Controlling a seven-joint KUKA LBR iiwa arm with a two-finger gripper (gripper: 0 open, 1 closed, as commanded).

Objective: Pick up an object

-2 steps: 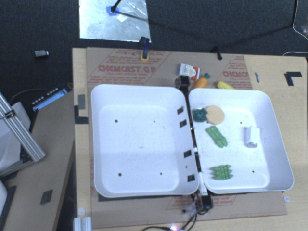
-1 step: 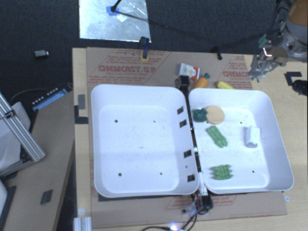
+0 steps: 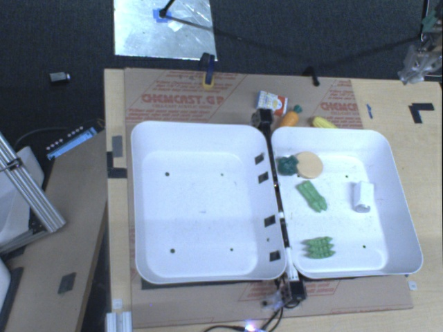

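Camera view: right bin (image 3: 394, 159) holds 5 small things, like a white cylinder (image 3: 362, 196). Gripper (image 3: 419, 59) sits far corner, can't tell if clenched or released.

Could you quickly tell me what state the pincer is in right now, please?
Pincer: cannot be told from the camera view; none of the objects in the right bin is being held.

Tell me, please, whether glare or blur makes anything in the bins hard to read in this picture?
In the camera view the lighting is even and soft; the right bin is bright white, so the white cylinder nearly blends in. The green pieces stay distinct though slightly soft. The metal sheet above the bench shows patchy glare.
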